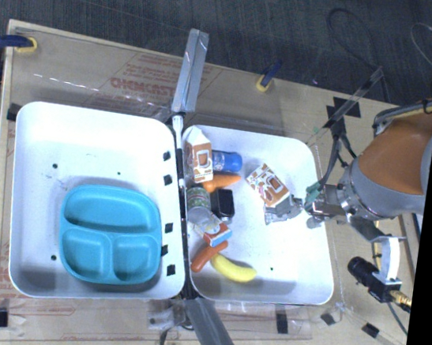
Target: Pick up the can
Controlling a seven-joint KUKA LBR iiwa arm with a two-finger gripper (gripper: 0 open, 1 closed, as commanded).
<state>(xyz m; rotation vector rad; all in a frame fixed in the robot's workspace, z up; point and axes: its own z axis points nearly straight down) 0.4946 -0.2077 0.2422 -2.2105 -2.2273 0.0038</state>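
Can (196,200): lying in right bin (312,257) beside divider, not yet lifted. Tool (300,209): near right rim, well apart; grip state indiscernible. Grasp and lift outstanding.

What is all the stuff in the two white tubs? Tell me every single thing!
White bins: two, side by side on the bench.
Tray: one, blue, three compartments, in the left bin.
Can: one, greenish, right bin, by the divider.
Carton: one, white and orange, right bin's far left corner.
Bottle: one, blue, beside the carton.
Carrots: two, orange, one mid-left, one near the banana.
Black block: one, right of the can.
Banana: one, yellow, near edge.
Patterned box: one, brown and white, right of middle.
Arm: one, grey and orange, from the right.
Claw: one, at the patterned box.
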